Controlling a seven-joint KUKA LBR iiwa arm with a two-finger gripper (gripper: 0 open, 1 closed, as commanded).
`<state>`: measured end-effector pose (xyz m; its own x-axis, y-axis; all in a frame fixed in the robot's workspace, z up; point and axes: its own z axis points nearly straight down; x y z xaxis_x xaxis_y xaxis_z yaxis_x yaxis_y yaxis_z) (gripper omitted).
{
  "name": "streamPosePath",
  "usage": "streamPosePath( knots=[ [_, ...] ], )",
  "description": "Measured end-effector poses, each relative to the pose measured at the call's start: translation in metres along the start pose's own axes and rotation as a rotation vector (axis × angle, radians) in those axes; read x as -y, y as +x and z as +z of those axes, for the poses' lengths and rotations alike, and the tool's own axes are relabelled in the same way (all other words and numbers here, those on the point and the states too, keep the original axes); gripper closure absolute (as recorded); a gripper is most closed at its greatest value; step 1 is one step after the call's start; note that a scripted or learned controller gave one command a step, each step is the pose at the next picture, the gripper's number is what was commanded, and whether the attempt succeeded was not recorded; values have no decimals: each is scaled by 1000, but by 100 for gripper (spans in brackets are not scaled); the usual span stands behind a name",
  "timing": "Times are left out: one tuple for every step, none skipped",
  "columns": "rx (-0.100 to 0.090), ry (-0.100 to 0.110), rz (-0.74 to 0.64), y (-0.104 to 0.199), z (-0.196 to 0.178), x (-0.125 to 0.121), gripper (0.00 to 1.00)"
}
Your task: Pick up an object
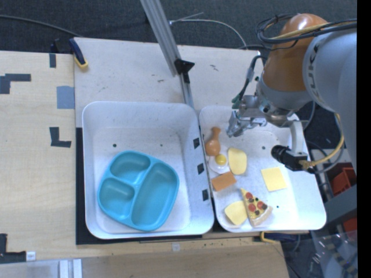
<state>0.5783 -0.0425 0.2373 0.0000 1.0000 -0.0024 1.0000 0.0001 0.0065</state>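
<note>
Right bin (301, 213): drumstick (213, 142) bone points up-right.

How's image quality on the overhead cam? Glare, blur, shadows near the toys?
Camera view: lighting is even and soft, with mild washout on the white right bin, so its rim edges are faint. The gripper looks slightly soft, its fingers hard to resolve. Toy food such as the pizza slice casts only faint shadows. The blue divided plate is sharp, with no glare.
</note>
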Motion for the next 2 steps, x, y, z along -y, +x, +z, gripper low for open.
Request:
streamPosePath(
  knots=[
    [-2, 11, -3, 29, 52, -15, 100],
    [-3, 0, -3, 40, -55, -4, 100]
  ],
)
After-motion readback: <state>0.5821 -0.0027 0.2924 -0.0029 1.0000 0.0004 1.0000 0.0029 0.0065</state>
